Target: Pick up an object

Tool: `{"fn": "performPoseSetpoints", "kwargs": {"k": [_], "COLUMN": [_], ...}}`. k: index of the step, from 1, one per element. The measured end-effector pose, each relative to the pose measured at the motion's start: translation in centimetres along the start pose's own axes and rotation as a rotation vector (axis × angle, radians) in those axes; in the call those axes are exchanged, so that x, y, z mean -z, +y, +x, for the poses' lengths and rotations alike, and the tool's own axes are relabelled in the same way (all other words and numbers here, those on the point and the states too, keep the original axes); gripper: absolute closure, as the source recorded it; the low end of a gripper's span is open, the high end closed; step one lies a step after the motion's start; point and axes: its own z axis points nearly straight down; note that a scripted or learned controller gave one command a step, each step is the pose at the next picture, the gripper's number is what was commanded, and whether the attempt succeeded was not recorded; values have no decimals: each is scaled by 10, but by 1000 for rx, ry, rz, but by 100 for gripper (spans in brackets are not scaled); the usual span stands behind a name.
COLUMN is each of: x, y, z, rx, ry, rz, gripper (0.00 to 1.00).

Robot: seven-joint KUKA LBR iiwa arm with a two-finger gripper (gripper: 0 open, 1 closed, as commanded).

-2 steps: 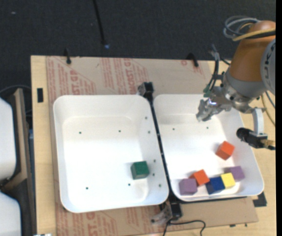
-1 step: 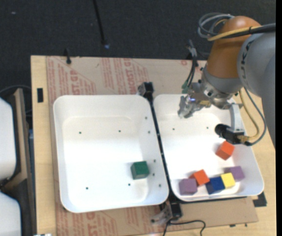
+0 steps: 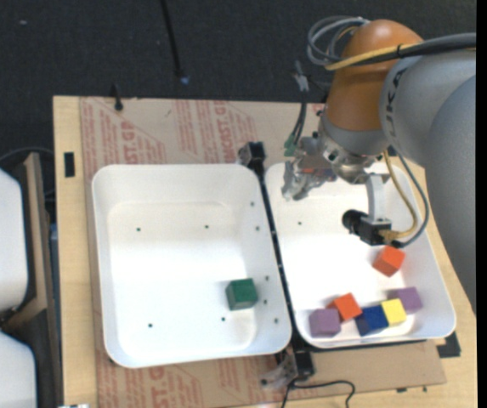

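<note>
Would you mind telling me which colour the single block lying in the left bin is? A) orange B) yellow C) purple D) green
D: the green block sits alone near the lower right of the left bin, while the orange, yellow, blue and purple blocks all lie in the right bin.

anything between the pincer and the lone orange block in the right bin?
Mostly bare white floor of the right bin. From the pincer toward the lone orange block, the camera view shows just a small black part of the arm hanging beside the block.
</note>
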Motion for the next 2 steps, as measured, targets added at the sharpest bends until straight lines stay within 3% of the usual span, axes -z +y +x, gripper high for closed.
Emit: {"fn": "performPoseSetpoints", "kwargs": {"k": [2], "x": [2], "y": [22], "z": [100], "rx": [0], "ry": [0], "rz": [0], "gripper": [100]}}
